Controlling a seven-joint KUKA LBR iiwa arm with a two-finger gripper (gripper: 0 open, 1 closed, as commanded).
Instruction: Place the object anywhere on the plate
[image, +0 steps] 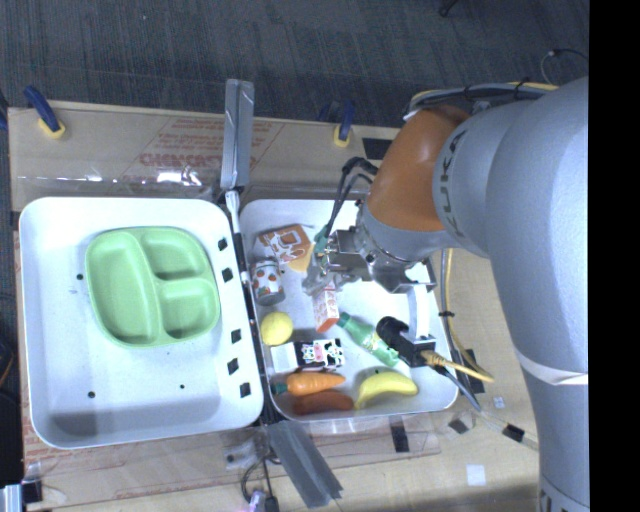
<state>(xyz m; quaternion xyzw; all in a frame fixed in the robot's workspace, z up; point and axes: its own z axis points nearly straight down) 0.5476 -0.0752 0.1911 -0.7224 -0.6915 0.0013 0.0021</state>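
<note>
Here the green plate (152, 285) lies in the left bin (50, 330) with bare white floor all round it. The right bin (440, 400) is crowded edge to edge. The tool (328, 278) hangs over that bin's middle, just above an orange-red carton (326, 310); whether it grips anything, I cannot tell.

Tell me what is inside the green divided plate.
The green divided plate in the left white bin shows only its own bare compartments; nothing covers any part of it.

green plate (152, 284), claw (328, 284) over toys
</note>
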